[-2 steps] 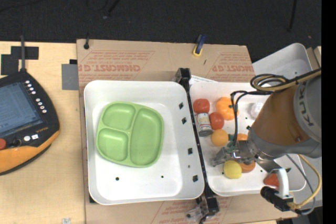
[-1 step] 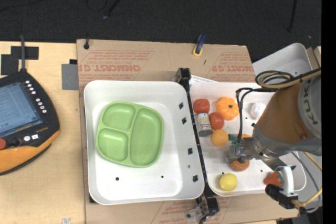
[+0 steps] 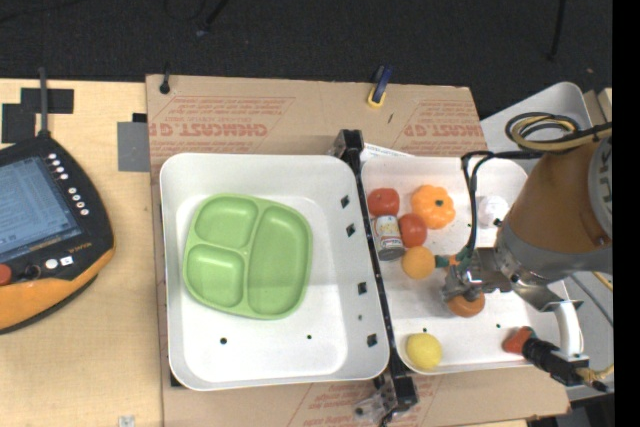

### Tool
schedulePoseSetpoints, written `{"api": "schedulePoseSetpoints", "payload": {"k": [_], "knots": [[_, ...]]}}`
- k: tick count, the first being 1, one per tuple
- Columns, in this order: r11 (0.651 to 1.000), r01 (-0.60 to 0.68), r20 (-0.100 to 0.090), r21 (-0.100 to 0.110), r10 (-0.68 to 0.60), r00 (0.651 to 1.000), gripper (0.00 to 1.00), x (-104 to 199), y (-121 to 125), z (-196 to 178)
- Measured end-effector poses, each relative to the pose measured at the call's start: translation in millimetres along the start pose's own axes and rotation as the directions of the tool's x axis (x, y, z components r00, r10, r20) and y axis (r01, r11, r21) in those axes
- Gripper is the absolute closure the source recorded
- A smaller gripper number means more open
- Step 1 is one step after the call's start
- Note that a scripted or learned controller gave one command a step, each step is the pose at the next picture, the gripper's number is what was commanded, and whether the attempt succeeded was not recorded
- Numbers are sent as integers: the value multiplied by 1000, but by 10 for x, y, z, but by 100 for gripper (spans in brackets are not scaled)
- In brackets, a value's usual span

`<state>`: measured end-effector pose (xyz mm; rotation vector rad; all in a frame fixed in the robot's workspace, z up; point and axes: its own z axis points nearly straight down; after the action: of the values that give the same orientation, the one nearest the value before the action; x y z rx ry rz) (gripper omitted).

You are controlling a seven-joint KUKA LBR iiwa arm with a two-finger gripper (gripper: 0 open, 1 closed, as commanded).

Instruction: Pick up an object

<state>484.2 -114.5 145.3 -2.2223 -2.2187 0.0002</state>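
The right bin (image 3: 500, 355) holds several small items. There is a red tomato-like piece (image 3: 383, 202), an orange pumpkin-like piece (image 3: 433, 205), a small can (image 3: 388, 235), a red piece (image 3: 414, 231), an orange ball (image 3: 419, 263), a yellow lemon (image 3: 424, 351) and a red piece (image 3: 515, 342) near the front right. My gripper (image 3: 464, 287) hangs low over an orange-brown round piece (image 3: 467, 305), right at its top. The arm's orange band (image 3: 560, 205) covers the bin's right side.
A green divided plate (image 3: 248, 255) lies in the left bin (image 3: 200, 355). A black divider (image 3: 365, 255) runs between the two bins. A teach pendant (image 3: 40, 225) rests on the bench at far left. A cable loop (image 3: 540, 127) sits behind the arm.
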Motion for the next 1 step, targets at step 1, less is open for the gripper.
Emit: {"api": "schedulePoseSetpoints", "payload": {"k": [1], "knots": [[1000, 2, 0, -1, -2, 1000, 100, -20, -94, -543]]}}
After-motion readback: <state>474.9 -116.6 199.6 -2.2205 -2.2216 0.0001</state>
